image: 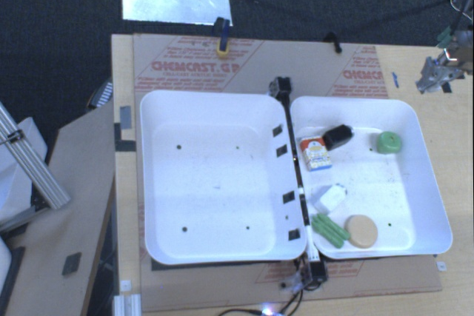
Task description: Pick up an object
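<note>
Nearest the camera, a tan disc (362,231) and green pieces (329,229) lie in the right bin (426,152), with 4 other objects. At the view's right edge, the gripper (439,72) touches nothing.

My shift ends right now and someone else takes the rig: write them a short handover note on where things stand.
Gripper: at the view's right edge, above the bench beyond the right bin, holding nothing that can be seen.
Objects, all in the right bin: black block, red and white box, green round piece, white block, green stick, tan disc.
Left bin: bare white floor.
Done: nothing picked yet.
Left: reach into the right bin, grasp one object, lift it.
</note>
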You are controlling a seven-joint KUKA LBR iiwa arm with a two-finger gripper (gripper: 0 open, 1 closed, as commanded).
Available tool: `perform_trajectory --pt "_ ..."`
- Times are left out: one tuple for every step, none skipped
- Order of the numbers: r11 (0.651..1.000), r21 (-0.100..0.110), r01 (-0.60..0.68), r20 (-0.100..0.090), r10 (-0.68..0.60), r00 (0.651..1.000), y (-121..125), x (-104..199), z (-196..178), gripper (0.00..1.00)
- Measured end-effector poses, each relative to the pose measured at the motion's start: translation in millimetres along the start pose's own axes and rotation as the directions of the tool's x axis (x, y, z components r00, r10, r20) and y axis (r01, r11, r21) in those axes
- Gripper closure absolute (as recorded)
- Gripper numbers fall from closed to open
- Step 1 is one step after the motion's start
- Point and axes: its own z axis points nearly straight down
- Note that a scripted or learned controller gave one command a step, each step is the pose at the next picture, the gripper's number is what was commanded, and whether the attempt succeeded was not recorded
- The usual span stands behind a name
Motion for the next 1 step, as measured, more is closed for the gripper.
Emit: perform_trajectory --pt "1.0 0.0 -0.001 0.0 0.001 1.0 -11.4 8.4 20.6 1.0"
